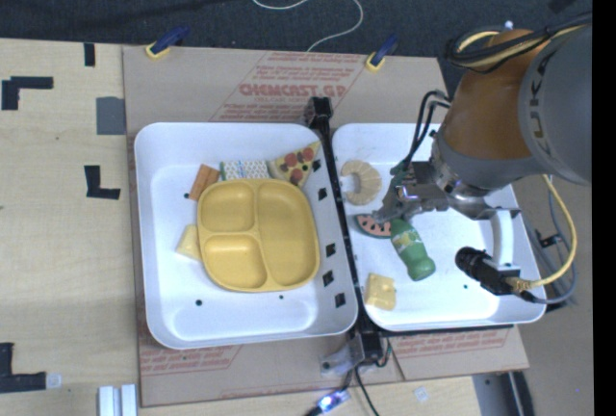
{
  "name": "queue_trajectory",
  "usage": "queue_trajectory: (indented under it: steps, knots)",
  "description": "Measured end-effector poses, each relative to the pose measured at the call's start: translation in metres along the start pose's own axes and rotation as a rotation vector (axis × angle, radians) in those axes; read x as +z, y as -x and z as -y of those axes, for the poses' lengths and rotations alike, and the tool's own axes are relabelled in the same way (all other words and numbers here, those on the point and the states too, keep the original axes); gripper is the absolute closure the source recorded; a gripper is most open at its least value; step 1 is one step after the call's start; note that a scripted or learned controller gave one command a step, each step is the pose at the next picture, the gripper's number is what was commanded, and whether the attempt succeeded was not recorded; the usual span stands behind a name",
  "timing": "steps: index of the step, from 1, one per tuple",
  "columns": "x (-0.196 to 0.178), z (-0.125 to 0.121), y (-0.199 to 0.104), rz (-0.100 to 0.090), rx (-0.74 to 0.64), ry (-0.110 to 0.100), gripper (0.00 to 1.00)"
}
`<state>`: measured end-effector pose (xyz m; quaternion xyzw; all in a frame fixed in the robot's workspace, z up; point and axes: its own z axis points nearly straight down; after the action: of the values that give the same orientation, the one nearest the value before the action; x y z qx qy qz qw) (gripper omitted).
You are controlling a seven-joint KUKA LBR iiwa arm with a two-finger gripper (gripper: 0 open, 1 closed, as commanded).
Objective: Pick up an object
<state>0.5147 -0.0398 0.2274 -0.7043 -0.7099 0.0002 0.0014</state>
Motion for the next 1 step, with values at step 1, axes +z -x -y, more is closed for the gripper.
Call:
queue_trajectory:
  steps: [1]
  knots:
    - [-0.0024,-0.0190,-0.0508,0.000,0.000,0.001,1.00]
